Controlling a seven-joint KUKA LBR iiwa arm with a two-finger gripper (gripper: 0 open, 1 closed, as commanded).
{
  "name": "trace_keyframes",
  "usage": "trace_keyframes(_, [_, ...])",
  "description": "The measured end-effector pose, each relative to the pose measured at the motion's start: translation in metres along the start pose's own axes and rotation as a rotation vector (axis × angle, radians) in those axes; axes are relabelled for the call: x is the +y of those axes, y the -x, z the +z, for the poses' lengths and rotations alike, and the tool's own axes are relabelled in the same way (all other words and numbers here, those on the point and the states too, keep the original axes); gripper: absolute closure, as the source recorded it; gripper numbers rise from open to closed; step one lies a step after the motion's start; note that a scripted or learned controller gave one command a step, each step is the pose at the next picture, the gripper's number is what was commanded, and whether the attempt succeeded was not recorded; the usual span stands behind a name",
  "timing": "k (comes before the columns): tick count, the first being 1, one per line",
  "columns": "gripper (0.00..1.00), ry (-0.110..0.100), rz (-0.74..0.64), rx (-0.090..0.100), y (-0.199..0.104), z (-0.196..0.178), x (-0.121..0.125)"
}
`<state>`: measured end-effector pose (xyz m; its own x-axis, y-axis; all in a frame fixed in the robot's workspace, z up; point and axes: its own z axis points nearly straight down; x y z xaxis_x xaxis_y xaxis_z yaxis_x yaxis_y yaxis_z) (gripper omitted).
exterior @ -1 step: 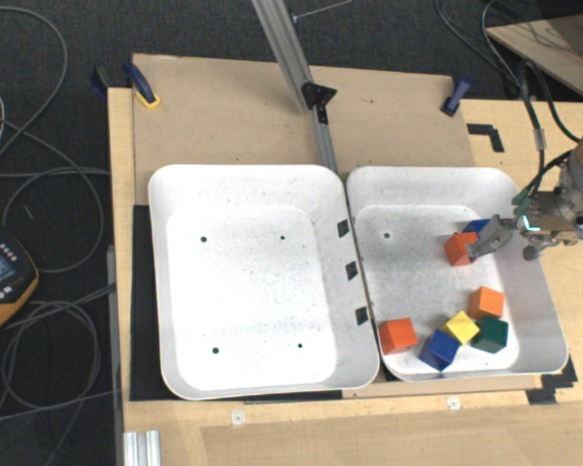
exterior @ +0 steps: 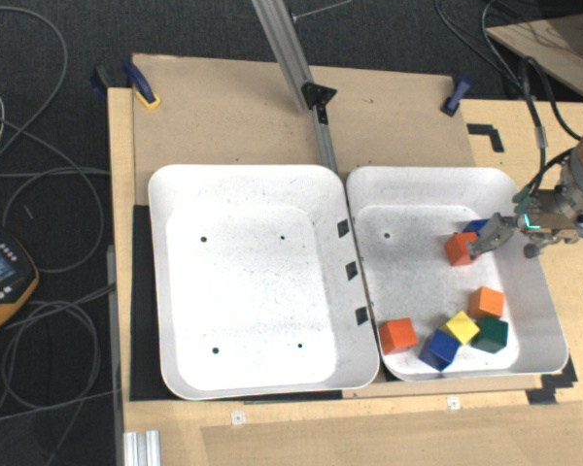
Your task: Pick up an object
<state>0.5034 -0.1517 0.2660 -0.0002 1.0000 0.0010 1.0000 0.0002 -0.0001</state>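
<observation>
Wide wooden bench [exterior: 272, 95], bearing two white bins side by side. Left bin [exterior: 157, 194] well apart from the action; right bin [exterior: 428, 175] holding all the blocks. Arm [exterior: 578, 197] reaching in over the right rim of the right bin, at about mid-depth.

Gripper [exterior: 486, 239] pointing left and slightly near, low over the right bin's floor in its far-right part. Open or closed: cannot tell at this slant, since only one dark prong reads clearly against the white.

Likeliest target: red block [exterior: 457, 250], lying immediately left of the gripper tip and seemingly touching it. Cannot confirm as gripped, nothing showing the block between two pads. Roughly cubic, so no long axis to line up with. Just beyond it, a far blue block [exterior: 478, 226], partly hidden behind the gripper and close enough to get in the way.

Remaining blocks clustered toward the near edge of the right bin, well apart from the gripper:
- right orange block [exterior: 485, 302], nearer than the red one and slightly right of it
- green block [exterior: 491, 335] and yellow block [exterior: 460, 326], side by side and touching
- near blue block [exterior: 437, 349], against the yellow one
- left orange block [exterior: 398, 335], alone at the near-left.

Judging by this, comes down to a short shift left to centre over the red block, then closing.
</observation>
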Motion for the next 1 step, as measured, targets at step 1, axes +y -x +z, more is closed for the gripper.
trace_keyframes(1, [0.00,-0.006,0.001,0.002,-0.0041,0.0517,-0.0097])
